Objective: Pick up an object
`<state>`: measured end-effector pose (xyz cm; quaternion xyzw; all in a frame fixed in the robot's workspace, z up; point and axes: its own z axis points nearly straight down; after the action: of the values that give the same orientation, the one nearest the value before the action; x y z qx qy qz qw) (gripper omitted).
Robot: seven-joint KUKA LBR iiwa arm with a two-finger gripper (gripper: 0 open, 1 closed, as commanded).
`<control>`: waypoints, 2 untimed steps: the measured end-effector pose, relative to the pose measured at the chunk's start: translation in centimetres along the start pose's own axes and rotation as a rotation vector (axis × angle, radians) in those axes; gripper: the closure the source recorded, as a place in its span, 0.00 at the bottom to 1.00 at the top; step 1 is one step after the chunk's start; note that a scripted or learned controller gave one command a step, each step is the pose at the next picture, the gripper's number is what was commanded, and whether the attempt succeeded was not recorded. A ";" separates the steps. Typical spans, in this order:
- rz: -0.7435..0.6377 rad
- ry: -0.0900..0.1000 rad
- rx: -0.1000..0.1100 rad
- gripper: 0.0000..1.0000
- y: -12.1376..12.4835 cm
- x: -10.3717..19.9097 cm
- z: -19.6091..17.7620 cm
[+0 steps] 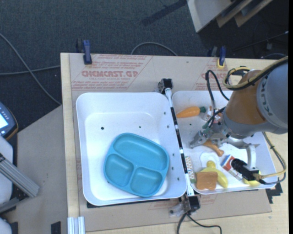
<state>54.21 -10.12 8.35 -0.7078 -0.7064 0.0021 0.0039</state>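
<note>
where the arm (256, 103) reaches into the right bin (194, 97), gripper (200, 138) low beside carrot (188, 112), grip state impossible to tell, blue divided plate (136, 164) in left bin (91, 137)

Bench top (128, 73): pale board printed with red lettering, held at the 12 o'clock edge by two blue clamps, one toward 11 o'clock (85, 49) and one toward 1 o'clock (221, 56). Floor is dark grey carpet (68, 23), with thin grey cables (27, 59) trailing across it from 10 to 12 o'clock. Light-coloured furniture (224, 13) stands at 1 o'clock; an aluminium rail (18, 176) lies at 8 o'clock.
</note>
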 end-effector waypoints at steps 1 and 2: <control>-0.003 -0.004 -0.011 0.00 1.7 0.1 -0.1; -0.001 -0.004 -0.013 1.00 1.7 0.1 -1.1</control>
<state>55.94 -9.99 9.47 -0.7074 -0.7068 -0.0010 -0.0022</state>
